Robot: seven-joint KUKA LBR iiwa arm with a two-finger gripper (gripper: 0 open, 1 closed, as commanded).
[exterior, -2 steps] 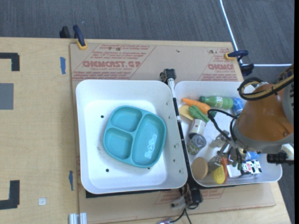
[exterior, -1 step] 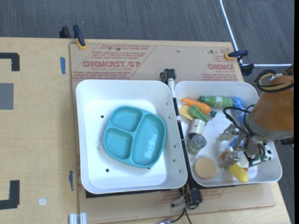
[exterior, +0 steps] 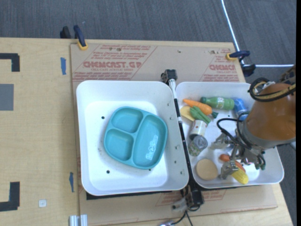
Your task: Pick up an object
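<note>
Two bins are facing us; our gripper (exterior: 233, 163) is hanging low in the right bin (exterior: 270, 177) over small toys, its grasp impossible to tell

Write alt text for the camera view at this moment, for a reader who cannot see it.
The grey and orange arm reaches from the right into the right white bin, its gripper low among small items there: a toy carrot, a green bottle, a tan disc. The left white bin holds a blue divided plate.
</note>
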